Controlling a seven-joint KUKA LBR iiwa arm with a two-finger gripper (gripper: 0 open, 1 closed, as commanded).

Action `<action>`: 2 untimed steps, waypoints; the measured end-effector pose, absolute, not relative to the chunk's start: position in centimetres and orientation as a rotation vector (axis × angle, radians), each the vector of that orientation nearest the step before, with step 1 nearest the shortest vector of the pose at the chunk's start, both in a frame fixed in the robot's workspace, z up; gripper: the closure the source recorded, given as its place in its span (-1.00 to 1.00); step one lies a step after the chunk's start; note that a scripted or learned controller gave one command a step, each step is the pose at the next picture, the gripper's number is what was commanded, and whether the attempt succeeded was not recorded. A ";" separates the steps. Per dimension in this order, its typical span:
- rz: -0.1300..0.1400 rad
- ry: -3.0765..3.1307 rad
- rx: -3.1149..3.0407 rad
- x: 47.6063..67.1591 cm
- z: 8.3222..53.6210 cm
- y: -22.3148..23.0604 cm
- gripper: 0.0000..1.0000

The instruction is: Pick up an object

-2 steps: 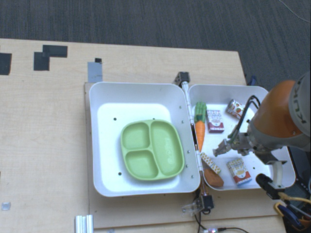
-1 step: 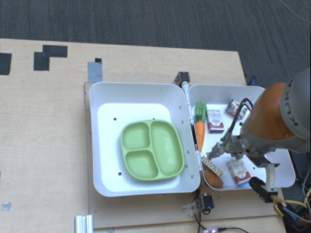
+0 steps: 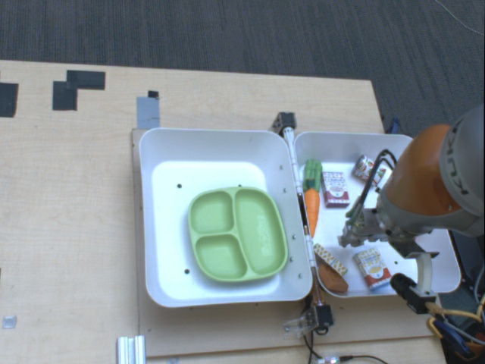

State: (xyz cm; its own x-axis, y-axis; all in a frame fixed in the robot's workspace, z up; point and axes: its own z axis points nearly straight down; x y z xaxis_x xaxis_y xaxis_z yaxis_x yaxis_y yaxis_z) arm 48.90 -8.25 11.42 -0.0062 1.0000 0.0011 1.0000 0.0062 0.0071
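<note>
While holding the claw low inside the right bin, appeared to be at the reaching step of the pick, with nothing lifted yet. Could not tell whether the claw was wide or narrow, because of the wrist covering it from above. Saw no object held in it.

Found several candidates close by: a small red and white carton just beside the claw, toward the near edge of the worktop; a brown bread piece and a cracker near it on the left-bin side; a carrot and a red box a little further, toward the far rim.

Judged the carton the likeliest target. For the next move, probably needed to centre over one object, descend to it and close firmly before lifting.
</note>
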 end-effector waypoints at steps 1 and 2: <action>0.009 2.225 2.212 48.9 11.4 -8.2 -1.00; 0.014 2.227 2.207 49.1 12.5 -8.2 1.00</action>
State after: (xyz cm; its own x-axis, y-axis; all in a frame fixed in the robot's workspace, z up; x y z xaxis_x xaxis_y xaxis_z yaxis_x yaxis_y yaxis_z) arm 49.05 -8.16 12.45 -0.0089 1.0000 0.0018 0.9999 0.0089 0.0107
